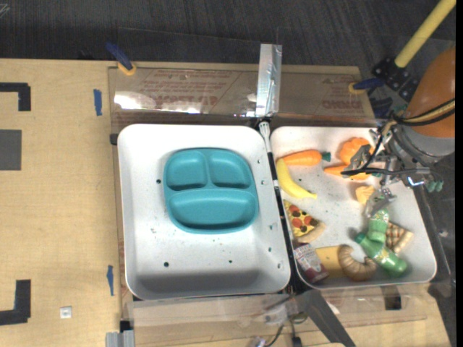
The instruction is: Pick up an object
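The right white bin (427, 266) holds several toy foods: a carrot (300, 157), a banana (292, 183), a pizza slice (304, 223), an orange pumpkin (354, 149), a green piece (380, 241), a brown croissant-like piece (357, 264) and a small dark-red packet (309, 261). My gripper (377, 197) reaches in from the right, low over the bin's right half. It sits just above the green piece and beside a small orange piece (364, 191). The wrist and its cables cover part of the pumpkin.
The left white bin (137, 150) carries a teal divided plate (210, 190). A metal post (269, 78) stands behind the gap between the bins. A cone-shaped waffle piece (399, 237) lies by the green piece. Cardboard (51, 194) covers the bench at left.
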`<state>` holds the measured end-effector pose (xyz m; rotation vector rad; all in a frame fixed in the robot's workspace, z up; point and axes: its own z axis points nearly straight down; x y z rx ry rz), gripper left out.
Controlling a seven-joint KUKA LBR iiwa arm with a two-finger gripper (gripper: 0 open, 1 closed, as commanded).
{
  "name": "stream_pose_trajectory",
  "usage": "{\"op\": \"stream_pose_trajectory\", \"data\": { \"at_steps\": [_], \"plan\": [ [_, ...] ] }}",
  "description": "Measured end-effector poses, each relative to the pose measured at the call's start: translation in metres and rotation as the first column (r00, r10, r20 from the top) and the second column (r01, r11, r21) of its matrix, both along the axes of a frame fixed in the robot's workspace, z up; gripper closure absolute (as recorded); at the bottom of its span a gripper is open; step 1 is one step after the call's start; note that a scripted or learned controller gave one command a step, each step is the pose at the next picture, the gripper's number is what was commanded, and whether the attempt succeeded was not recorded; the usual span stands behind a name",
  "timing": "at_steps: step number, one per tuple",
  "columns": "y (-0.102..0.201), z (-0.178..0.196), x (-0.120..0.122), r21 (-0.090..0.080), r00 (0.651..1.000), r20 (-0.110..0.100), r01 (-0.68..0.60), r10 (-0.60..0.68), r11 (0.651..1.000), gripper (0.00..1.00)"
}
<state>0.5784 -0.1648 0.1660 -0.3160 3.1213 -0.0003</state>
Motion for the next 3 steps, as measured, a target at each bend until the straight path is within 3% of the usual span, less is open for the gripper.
{"op": "stream_pose_trajectory", "data": {
  "at_steps": [1, 2, 3],
  "plan": [
    [-0.047, -0.077, -0.007, 0.0, 1.0, 0.008, -0.014, 0.014, 1.0, 0.0],
    [-0.053, -0.077, -0.043, 0.005, 0.994, 0.007, -0.111, 0.111, 0.994, 0.0],
    [-0.052, -0.064, -0.038, -0.001, 0.993, 0.02, -0.114, 0.114, 0.993, 1.0]
  ]
}}
